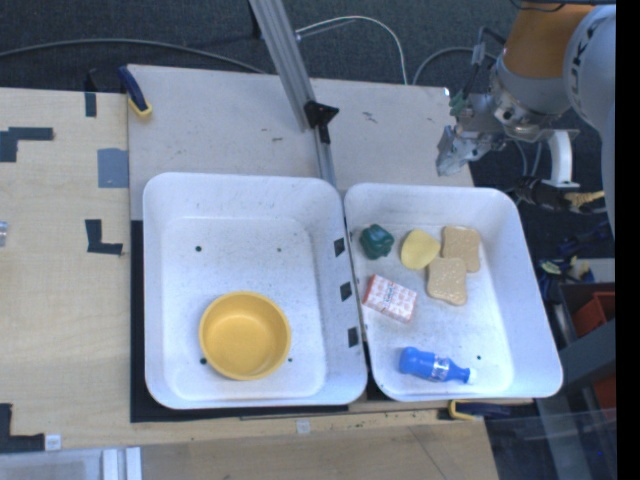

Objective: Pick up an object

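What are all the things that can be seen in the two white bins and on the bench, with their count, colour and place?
shallow white plastic bins: two, white, side by side on the bench
round yellow bowl: one, yellow, left bin, near front
small dark green object: one, green, right bin, back left
round yellow piece: one, yellow, right bin, beside the green object
tan toast-shaped slices: two, tan, right bin, back
small red and white box: one, right bin, middle
blue bottle: one, blue, lying in right bin, front
gripper: one, grey, above the bench behind the right bin
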Controlling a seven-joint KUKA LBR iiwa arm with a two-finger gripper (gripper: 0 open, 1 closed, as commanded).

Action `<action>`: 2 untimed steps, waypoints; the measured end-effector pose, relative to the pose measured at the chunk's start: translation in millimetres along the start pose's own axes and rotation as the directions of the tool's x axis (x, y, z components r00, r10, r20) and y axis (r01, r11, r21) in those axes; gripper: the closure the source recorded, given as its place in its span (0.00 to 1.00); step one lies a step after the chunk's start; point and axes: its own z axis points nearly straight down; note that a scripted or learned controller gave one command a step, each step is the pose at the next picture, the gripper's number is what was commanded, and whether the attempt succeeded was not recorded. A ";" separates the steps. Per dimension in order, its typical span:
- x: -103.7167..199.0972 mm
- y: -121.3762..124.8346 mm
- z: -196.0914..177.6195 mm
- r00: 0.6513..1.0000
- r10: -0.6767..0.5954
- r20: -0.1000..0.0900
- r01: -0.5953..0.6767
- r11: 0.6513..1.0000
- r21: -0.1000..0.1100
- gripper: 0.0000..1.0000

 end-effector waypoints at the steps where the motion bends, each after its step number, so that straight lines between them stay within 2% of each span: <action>1: 56.0 -10.0 -4.0 1.000 -0.004 -0.002 0.004 1.000 0.006 1.00; 2: 112.0 -16.7 -6.4 1.000 -0.005 -0.003 0.005 1.000 0.007 1.00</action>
